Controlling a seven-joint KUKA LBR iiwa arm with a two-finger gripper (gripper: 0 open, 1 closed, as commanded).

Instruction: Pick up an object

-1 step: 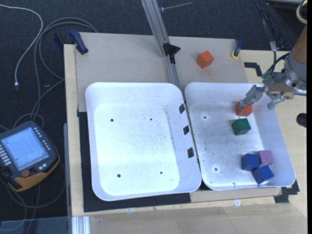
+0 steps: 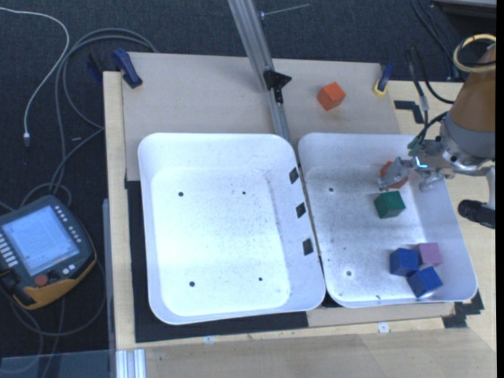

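In the right bin (image 2: 346,286) my gripper (image 2: 409,181) hangs over the far right part, its two grey fingers spread apart and open, with nothing between them. A small red-orange block (image 2: 390,168) lies right by the left finger (image 2: 386,182), partly hidden by it. A green block (image 2: 389,205) sits just in front of the gripper, slightly to the left. Near the bin's front right corner lie two blue blocks (image 2: 404,261) (image 2: 426,282) and a pink block (image 2: 430,252), packed close together.
The left bin (image 2: 157,156) stands beside the right one. An orange cube (image 2: 331,95) rests on the bench behind the bins. A slanted metal rail (image 2: 250,30) runs down to the gap between the bins. A teach pendant (image 2: 39,246) lies on the floor at left.
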